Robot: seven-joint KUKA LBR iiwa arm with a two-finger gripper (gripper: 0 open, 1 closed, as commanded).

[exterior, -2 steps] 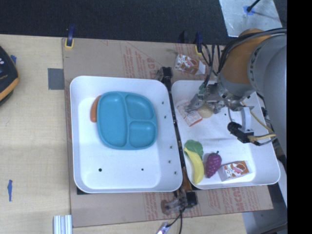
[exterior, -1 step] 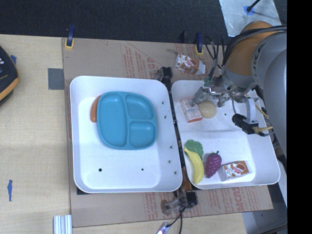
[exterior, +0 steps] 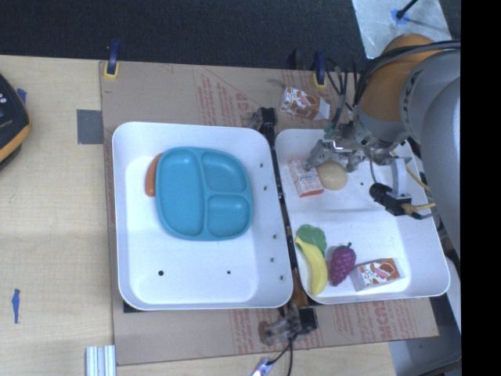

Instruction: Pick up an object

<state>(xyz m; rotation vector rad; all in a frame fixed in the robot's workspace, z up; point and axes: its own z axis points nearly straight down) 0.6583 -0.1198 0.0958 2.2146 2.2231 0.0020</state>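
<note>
Potato-like beige lump [exterior: 333,176] lies in the right bin [exterior: 427,282], directly under the gripper [exterior: 338,146] and seemingly touching it; whether it sits between the fingers, or how the gripper is set, I cannot tell. Just beside the lump rests a small printed packet [exterior: 305,178]; a close could pinch the packet or push the round lump aside. Farther off, along the near wall, lie a banana [exterior: 315,266], purple grapes [exterior: 341,263] and a small carton [exterior: 377,272]; these look safe. Beyond, the left bin [exterior: 133,284] holds a blue divided tray [exterior: 205,193], well apart from any risk.
</note>
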